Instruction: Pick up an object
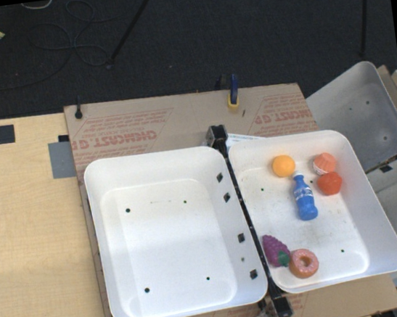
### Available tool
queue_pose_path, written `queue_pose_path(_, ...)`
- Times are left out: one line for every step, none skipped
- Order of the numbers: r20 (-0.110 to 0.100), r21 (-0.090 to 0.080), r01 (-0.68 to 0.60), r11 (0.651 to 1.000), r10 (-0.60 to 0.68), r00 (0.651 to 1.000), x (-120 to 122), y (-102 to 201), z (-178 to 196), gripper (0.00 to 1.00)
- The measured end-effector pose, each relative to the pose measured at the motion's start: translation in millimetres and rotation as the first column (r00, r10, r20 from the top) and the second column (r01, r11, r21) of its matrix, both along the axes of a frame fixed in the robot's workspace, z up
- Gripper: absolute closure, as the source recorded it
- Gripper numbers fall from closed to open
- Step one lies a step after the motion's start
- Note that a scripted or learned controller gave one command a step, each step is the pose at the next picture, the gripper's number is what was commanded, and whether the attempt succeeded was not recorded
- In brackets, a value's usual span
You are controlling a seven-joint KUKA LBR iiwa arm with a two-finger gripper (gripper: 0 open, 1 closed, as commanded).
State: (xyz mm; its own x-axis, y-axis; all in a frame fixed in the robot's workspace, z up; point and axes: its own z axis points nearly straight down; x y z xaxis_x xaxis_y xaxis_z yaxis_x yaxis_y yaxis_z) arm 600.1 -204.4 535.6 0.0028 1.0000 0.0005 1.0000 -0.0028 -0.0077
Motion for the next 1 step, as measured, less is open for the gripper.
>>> queue_pose_path(0.003,-0.001,-0.002,1.0,0.002,1.0,2.9,-9.2,0.2,1.0)
